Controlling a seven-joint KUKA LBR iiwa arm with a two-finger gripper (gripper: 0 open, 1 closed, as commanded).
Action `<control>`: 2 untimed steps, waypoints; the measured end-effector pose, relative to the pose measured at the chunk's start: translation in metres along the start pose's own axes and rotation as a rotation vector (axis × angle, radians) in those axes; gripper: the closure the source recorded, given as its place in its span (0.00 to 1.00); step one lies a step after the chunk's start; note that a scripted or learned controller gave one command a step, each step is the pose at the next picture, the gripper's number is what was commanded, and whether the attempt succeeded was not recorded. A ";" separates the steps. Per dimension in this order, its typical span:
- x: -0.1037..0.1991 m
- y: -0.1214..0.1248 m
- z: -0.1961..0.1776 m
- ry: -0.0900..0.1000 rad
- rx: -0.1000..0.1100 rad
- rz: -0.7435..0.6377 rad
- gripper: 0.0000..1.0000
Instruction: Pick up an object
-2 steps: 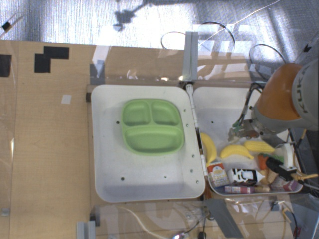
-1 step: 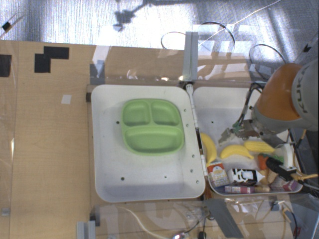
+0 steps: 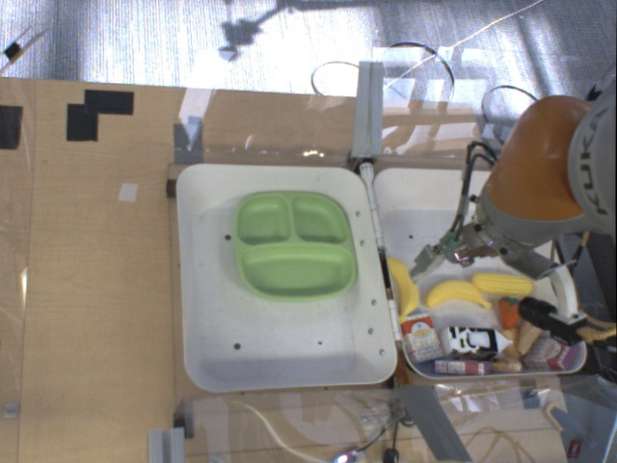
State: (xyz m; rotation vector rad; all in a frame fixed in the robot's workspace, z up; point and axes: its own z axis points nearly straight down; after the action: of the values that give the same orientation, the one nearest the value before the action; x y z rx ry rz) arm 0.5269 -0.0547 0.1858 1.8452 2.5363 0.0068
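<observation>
First, along the near wall of the right bin (image 3: 416,205), a flat pink box (image 3: 463,366), lying lengthwise. Just behind it, a small red-topped carton (image 3: 419,334) and, touching at its right side, a black-and-white carton (image 3: 472,340). More to the right, a beige piece (image 3: 528,338) and a pale purple packet (image 3: 551,353), pressed together in the near right corner. Slightly deeper, an orange-red item (image 3: 507,311), too small to name. Then three yellow fruits in a row: a thin banana (image 3: 403,287) along the left wall, a curved banana (image 3: 458,293) in the middle, a short banana (image 3: 501,284) at the right. So, all things for picking crowded in the near half of this bin. Just behind the curved banana, the gripper (image 3: 451,253), low over the white floor, near the fruit; contact not possible to judge. Cannot tell whether released or clenched from this angle. Above it, the grey arm (image 3: 530,222) with its orange band, reaching in from the right. Beside, in the left bin (image 3: 202,287), a green divided plate (image 3: 294,244), flat in the middle, three compartments up. Farthest, the wooden bench (image 3: 87,278) with black marks (image 3: 96,112) and a grey post (image 3: 366,114) between the far ends of the two bins.
</observation>
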 end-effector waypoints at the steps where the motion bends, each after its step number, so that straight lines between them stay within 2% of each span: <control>1: -0.086 0.093 0.086 -0.001 0.002 0.065 0.00; 2: -0.014 0.080 -0.001 0.000 -0.001 0.047 0.00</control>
State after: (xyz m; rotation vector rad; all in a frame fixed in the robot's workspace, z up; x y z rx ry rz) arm 0.6071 -0.0440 0.1870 1.9035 2.4918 0.0087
